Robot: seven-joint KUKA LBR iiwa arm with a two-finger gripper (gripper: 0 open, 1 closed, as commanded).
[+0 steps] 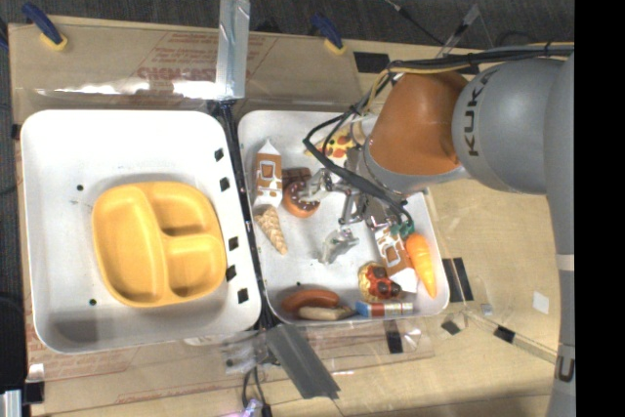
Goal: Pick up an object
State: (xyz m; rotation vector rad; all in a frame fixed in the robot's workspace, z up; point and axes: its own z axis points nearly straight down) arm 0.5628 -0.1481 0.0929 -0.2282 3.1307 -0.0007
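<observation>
My gripper (339, 243) hangs low over the middle of the right bin (252, 126), under the orange band of the arm (415, 124). It sits over bare bin floor, between an ice cream cone (272, 229) on its left and a small brown box (392, 250) on its right. A chocolate donut (301, 194) lies just up and left of it. I see nothing held in the gripper.
The right bin also holds a small carton (267, 170), a carrot (422, 265), a round red and yellow toy (376, 283), a hot dog (314, 303) and a marker (387, 310). A yellow divided plate (156, 239) lies in the left bin (49, 137).
</observation>
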